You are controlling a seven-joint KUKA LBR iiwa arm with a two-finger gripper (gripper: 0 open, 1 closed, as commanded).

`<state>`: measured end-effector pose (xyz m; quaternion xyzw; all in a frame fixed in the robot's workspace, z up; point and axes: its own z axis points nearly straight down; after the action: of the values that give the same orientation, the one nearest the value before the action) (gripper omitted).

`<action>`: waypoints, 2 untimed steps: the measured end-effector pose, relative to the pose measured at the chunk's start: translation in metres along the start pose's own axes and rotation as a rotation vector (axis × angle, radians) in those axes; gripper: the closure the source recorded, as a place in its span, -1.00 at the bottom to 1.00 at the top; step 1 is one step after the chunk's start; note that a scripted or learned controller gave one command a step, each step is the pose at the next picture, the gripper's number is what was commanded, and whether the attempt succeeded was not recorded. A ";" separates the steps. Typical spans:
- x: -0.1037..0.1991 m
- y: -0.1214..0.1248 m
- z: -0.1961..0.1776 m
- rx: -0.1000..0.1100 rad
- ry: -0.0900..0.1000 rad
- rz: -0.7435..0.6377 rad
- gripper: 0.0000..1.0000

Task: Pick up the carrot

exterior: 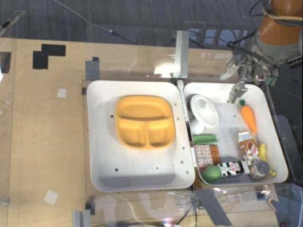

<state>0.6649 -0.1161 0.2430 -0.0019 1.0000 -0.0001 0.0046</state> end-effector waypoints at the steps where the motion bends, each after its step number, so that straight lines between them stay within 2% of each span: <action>1: 0.045 -0.059 0.142 -0.002 0.012 -0.075 -1.00; 2: 0.063 -0.055 0.153 0.002 -0.006 -0.054 -1.00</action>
<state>0.6033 -0.1711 0.0899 -0.0291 0.9995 -0.0015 0.0074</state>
